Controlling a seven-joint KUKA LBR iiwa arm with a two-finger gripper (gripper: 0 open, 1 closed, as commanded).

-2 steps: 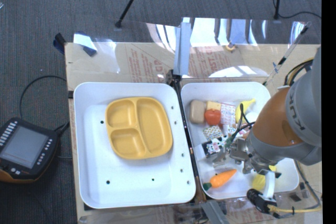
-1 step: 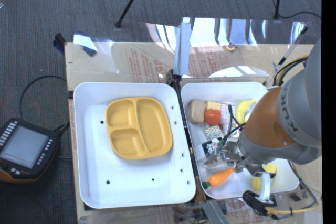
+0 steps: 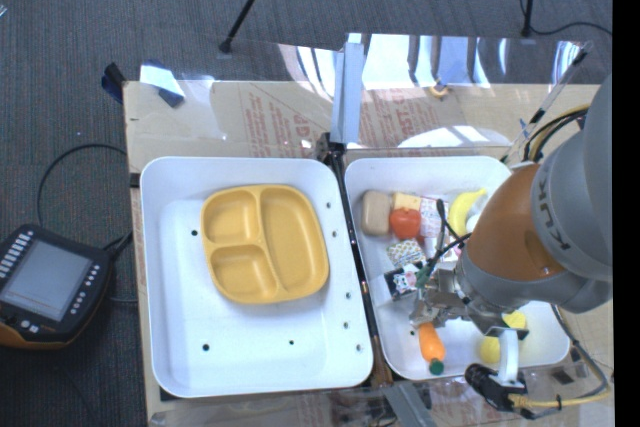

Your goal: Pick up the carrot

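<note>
The carrot (image 3: 431, 344) is a small orange piece with a green tip. It lies near the front edge of the right bin (image 3: 400, 363), pointing towards the front. My gripper (image 3: 432, 307) hangs directly over the carrot's upper end, at the end of the grey arm with the orange band (image 3: 510, 235). The arm comes in from the right and covers much of the bin's right half. The gripper's dark body hides where it meets the carrot, so I cannot tell whether it touches it.
Further back in the right bin lie a tan bun (image 3: 375, 211), a red tomato (image 3: 405, 223), an orange block (image 3: 405, 202), a yellow banana (image 3: 463, 211) and a black-and-white box (image 3: 402, 281). A yellow lemon (image 3: 490, 350) lies right of the carrot. The left bin (image 3: 180, 335) holds a yellow divided plate (image 3: 295, 240).
</note>
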